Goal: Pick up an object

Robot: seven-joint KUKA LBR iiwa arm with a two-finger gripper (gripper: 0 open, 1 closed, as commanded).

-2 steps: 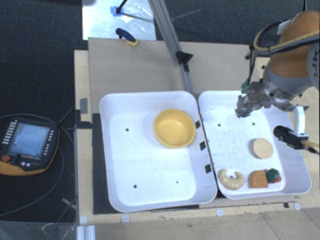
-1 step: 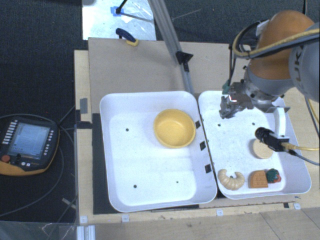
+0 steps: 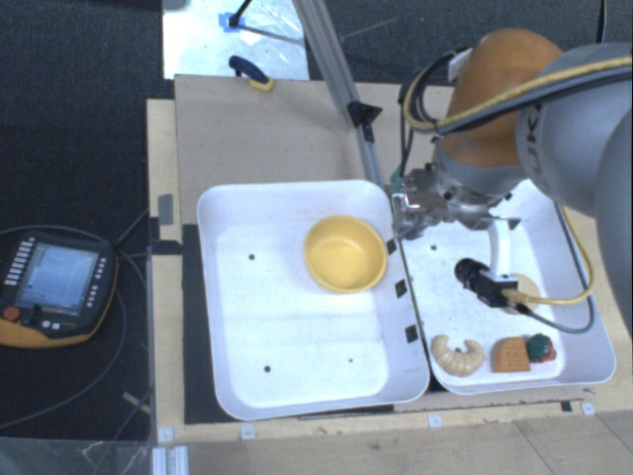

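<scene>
A yellow bowl [image 3: 344, 253] sits upright in the left white bin [image 3: 232, 364], near its upper right corner. In the right bin [image 3: 591, 362] a pale croissant [image 3: 458, 354], a brown square piece [image 3: 510, 355] and a small red and green thing [image 3: 540, 346] lie in a row along the front wall. A tan round thing [image 3: 526, 287] is partly hidden behind the robot's cable. My gripper [image 3: 407, 218] hangs over the right bin's upper left corner, close to the wall between the bins and just right of the bowl. Nothing is visibly held.
The grey arm with its orange band [image 3: 499, 77] covers the back of the right bin. A slanted metal pole [image 3: 336, 62] crosses the board behind the bins. A blue and yellow clamp [image 3: 249, 71] lies at the back left, and a teach pendant [image 3: 54, 287] sits on the floor at left.
</scene>
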